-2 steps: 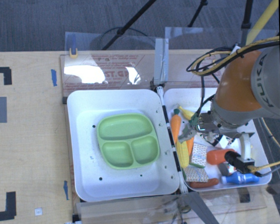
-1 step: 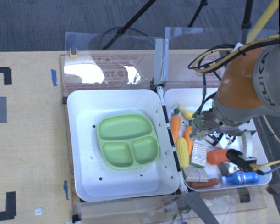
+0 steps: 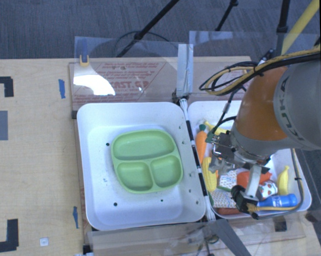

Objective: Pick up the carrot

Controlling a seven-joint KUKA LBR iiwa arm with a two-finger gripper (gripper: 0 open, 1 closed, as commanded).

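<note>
Carrot (image 3: 201, 145): orange, tapered body, green tuft at far end. Lies lengthwise in right-hand bin (image 3: 303, 194), hard against that bin's left wall, in its far half, with tuft pointing away from camera. Yellow corn cob (image 3: 208, 171) just nearer along same wall.

Pincer (image 3: 223, 150): hangs over right-hand bin, just beside carrot on side away from wall, below grey arm (image 3: 302, 109) with orange band. Opening cannot be told from this view.

Right-hand bin, near to far:
- blue tube (image 3: 278, 201), flat along near wall;
- dark red item (image 3: 223, 200) in near left corner;
- white-and-red rounded item (image 3: 267, 189) just behind tube;
- yellow curved item (image 3: 284, 179) toward right wall;
- patterned packet (image 3: 228, 179) between corn cob and rounded item;
- corn cob, then carrot.

Left-hand bin (image 3: 93, 153): white, shallow, meets right-hand bin along shared edge. Holds one green divided plate (image 3: 147, 159) near centre, with two small compartments on near side and one long compartment on far side.

Beyond bins: clear panel (image 3: 122, 79) with red lettering, flat on wooden counter (image 3: 35, 155). Blue tape mark (image 3: 62, 88) on counter left of panel.
</note>
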